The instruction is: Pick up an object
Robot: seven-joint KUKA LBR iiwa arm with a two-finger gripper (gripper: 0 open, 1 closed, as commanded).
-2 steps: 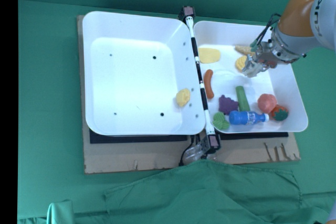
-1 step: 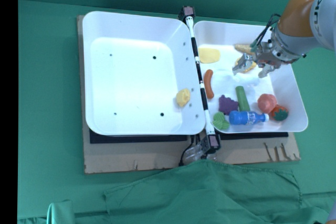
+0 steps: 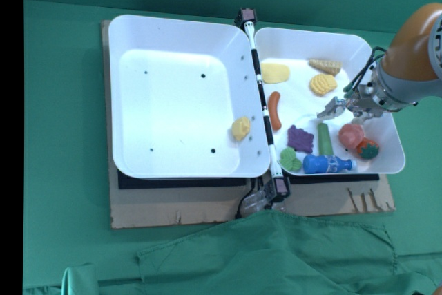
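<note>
My gripper (image 3: pixel 343 114) hangs over the right side of the right bin (image 3: pixel 394 162), open, with nothing between its fingers. Just below it lie a green cucumber (image 3: pixel 324 139) and a pink-red fruit (image 3: pixel 351 135). A red and green fruit (image 3: pixel 367 148) sits beside those, against the bin's right wall. Further left are a purple piece (image 3: pixel 300 138), a blue bottle (image 3: pixel 326 164), a small green piece (image 3: pixel 290 160) and an orange-red sausage (image 3: pixel 275 110). At the back lie a yellow slab (image 3: pixel 275 72), a corn cob (image 3: pixel 325 65) and a ridged yellow piece (image 3: pixel 322 84).
The left bin (image 3: pixel 131 31) holds one small yellow piece (image 3: pixel 241 128) near its right wall. A black and white bar (image 3: pixel 260 79) runs between the bins. Green cloth (image 3: pixel 276 252) bunches at the bench's front edge.
</note>
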